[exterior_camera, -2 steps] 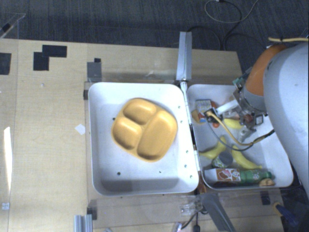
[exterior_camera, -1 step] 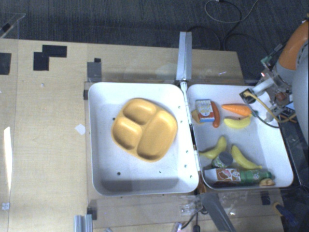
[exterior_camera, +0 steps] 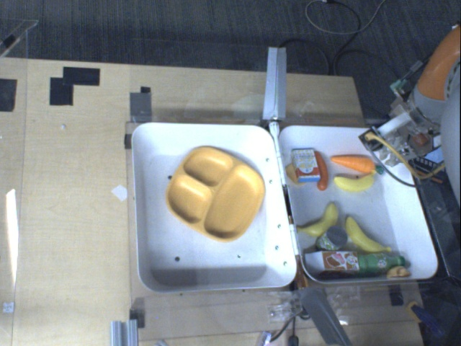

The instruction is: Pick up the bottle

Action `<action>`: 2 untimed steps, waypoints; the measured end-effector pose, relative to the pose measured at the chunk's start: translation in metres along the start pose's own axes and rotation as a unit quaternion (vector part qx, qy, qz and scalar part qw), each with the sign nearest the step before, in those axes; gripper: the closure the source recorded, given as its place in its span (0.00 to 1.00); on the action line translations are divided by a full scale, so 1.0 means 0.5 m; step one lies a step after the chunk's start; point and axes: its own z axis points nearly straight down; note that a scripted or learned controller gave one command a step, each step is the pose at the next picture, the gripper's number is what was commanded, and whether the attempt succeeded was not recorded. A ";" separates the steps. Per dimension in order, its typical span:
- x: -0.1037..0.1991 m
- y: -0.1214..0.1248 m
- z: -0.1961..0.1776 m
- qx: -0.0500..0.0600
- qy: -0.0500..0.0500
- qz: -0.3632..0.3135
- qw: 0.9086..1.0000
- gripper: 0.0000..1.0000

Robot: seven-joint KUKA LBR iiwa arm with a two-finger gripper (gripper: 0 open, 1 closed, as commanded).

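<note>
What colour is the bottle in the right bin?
Green, with a red and white label; the bottle lies along the near wall in the camera view.

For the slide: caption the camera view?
Arm at right bin's edge; bottle lies at its front wall, untouched.

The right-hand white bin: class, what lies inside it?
Inside the right-hand white bin: a green bottle on its side, yellow bananas, an orange carrot, a small carton. Anything beneath them is hidden.
</note>
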 end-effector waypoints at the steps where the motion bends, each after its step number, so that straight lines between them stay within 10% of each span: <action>1: -0.094 -0.046 -0.139 0.001 -0.002 0.085 0.996 1.00; 2: -0.023 -0.029 -0.242 0.001 -0.002 0.108 0.994 1.00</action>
